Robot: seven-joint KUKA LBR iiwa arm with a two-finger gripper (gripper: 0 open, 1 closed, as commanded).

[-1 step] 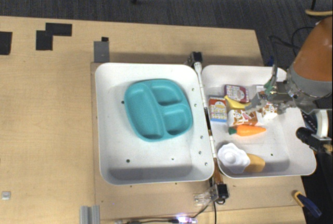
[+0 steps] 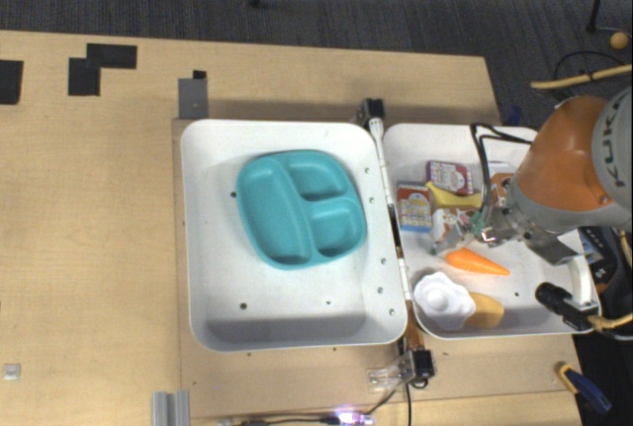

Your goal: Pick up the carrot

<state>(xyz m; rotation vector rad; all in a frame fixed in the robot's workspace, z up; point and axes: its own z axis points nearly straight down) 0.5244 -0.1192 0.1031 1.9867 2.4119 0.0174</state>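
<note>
The gripper (image 2: 463, 234) is lowered into the right bin (image 2: 524, 320); its state cannot be told. The carrot (image 2: 477, 263) lies just below it, crowded by a white cup (image 2: 441, 299) and packets, so a neighbour could be caught instead

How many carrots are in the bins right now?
1. The carrot lies in the right bin, toward its front, just below the tool and above the white cup. The arm covers part of that bin, so another could be hidden.
</note>
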